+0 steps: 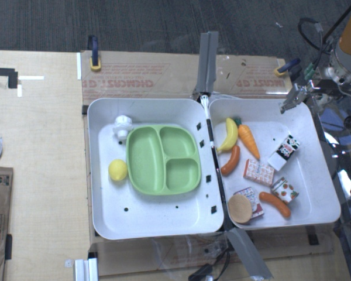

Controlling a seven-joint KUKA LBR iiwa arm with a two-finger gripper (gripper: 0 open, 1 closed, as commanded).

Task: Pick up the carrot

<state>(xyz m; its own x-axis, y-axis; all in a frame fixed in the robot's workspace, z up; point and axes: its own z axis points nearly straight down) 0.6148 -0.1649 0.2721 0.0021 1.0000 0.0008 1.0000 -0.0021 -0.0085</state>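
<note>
1. Two shallow white bins are seen side by side on the tabletop (41,157): the left bin (99,174) and the right bin (316,174), divided by a grey bar.
2. The carrot (248,141) is found in the right bin, in its upper left part, lying at a slant with its green top toward the far wall and its tip pointing down and to the right.
3. A banana (229,134) is placed just beside the carrot on its left, and a sausage (230,160) lies below the banana, near the carrot's lower end.
4. To the right of the carrot, a small black-and-white carton (285,151) is seen; below the carrot lies a patterned pink packet (259,171).
5. Lower in the same bin, a strawberry-printed box (284,189), a second sausage (274,204) and a round bun-like item (241,208) are seen.
6. In the left bin, a green divided plate (162,159) is set near the middle, with a lemon (117,170) touching or nearly touching its left edge and a small white object (122,126) above it.
7. The claw (293,98) is seen at the upper right corner of the right bin, over its rim, well apart from the carrot. Nothing is seen between its fingers; whether it is wide or narrow cannot be told from this view.
8. The arm (345,45) is seen entering from the right, with cables hanging around it.
</note>
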